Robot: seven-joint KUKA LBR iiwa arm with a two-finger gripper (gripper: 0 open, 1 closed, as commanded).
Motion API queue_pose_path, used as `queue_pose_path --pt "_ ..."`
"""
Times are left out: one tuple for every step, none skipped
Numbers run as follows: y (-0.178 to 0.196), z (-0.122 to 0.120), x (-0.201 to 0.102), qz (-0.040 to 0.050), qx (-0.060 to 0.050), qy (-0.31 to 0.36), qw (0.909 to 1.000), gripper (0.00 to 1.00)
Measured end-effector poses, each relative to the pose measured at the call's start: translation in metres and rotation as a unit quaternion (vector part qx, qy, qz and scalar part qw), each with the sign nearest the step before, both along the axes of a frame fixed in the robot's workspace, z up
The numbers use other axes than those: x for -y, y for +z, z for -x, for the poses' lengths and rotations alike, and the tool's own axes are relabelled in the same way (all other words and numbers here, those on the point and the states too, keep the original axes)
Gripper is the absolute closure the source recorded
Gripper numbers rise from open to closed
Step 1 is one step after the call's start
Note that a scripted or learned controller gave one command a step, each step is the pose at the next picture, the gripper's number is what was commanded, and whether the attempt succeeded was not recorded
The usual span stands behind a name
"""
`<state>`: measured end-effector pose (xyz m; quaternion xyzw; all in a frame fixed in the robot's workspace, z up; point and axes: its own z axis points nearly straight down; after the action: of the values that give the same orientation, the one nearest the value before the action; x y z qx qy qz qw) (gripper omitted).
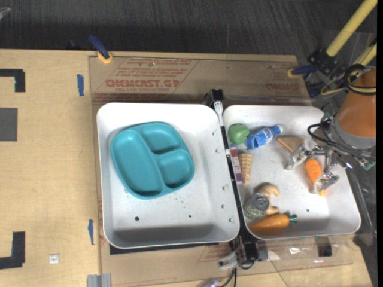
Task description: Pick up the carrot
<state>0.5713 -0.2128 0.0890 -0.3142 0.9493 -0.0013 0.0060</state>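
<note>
Nearest you, the carrot point(272, 222), orange with a green stub at its right end, lies on its side along the near wall of the right bin point(353, 217). Note that it is well apart from the gripper. Just behind it, touching or nearly so, you find a round metal can point(258, 204) and a pale shell-shaped piece point(267, 190).

Look farther back on the right side of the same bin. The gripper point(312, 166) is down at the bin floor, with the grey arm point(353, 137) and its orange band point(359, 113) above it at the frame edge. A small orange tapered piece point(314, 172) sits among the gripper's metal parts. You cannot tell from this view whether the gripper is clamped on it or standing apart around it.

Level with this in the left bin point(114, 220), a teal divided plate point(152, 158) lies flat.

Along the wall between the bins you see a cone-shaped piece point(246, 164). Behind it are a green ball point(238, 132) and a blue bottle point(263, 137) lying just beside each other. A tan wedge point(289, 143) is to their right.

Farthest from you, a printed cardboard sheet point(143, 79) lies under both bins, and a yellow pole point(353, 23) slants at the top right.
</note>
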Motion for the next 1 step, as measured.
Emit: queue_pose_path --pt "0.0141 -0.0046 -0.0015 -0.0008 0.007 -0.001 1.0000 1.00"
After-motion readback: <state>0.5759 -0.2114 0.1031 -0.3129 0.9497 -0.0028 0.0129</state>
